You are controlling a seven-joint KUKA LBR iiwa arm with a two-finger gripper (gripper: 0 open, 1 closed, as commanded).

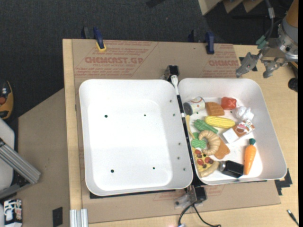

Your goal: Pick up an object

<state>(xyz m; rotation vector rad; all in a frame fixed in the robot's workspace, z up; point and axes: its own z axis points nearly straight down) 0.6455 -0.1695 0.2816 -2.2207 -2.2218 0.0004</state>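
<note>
Grey and spread wide, my two-finger gripper (259,65) hovers beyond the right-hand shallow white bin (268,126), holding nothing, ready to descend.

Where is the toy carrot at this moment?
The carrot lies in the right bin, near its right front corner, beside a black block and below a small carton.

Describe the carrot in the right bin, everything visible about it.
The carrot is a small toy, glossy like plastic: an orange tapered body with a green tuft at its upper end. It lies flat near the right bin's right wall, tip pointing toward the near edge. Its tip comes close to a black block; whether they touch is unclear. Nothing holds it.
</note>
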